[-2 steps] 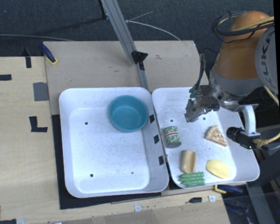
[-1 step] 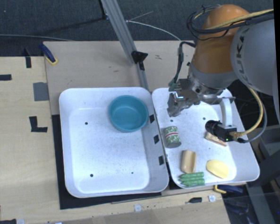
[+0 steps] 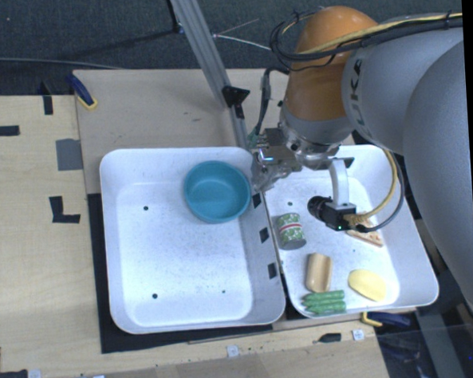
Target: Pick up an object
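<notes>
Tabletop (image 3: 32, 237) carries two shallow white bins side by side. Left bin (image 3: 137, 254) holds a blue bowl (image 3: 216, 191), upright, near its upper right corner. Right bin (image 3: 410, 285) holds a small green-labelled can (image 3: 289, 230), a tan roll (image 3: 318, 272), a yellow lemon-like piece (image 3: 368, 285), a green pod-like item (image 3: 323, 302) along the near wall, and a brown wedge (image 3: 367, 237) partly behind a black fitting. Arm (image 3: 325, 75) reaches in from the right. Tool (image 3: 261, 171) sits at the divide between the bins, just beside the bowl's right rim. Whether the tool is open or closed cannot be told. Nothing is visibly lifted.
</notes>
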`<state>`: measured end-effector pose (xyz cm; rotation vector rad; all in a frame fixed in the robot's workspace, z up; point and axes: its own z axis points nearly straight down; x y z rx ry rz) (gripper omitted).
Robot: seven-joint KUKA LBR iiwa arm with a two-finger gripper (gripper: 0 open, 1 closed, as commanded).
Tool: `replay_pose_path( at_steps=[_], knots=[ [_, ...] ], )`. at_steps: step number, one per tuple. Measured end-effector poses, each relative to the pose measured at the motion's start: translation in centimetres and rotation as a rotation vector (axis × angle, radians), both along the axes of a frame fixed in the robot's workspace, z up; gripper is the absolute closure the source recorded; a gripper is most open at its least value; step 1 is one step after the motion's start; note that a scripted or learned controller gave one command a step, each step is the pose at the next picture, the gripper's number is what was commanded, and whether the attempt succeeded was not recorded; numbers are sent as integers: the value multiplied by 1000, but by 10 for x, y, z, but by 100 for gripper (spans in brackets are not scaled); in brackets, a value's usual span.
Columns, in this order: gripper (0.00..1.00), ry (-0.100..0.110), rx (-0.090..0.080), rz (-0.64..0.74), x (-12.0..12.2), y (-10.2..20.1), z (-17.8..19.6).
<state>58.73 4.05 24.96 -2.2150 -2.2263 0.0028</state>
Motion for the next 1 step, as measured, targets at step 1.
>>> replay_pose_path(
  at_steps=[1],
  knots=[
    [100,-2,0,0,42,37,-6]
  ],
)
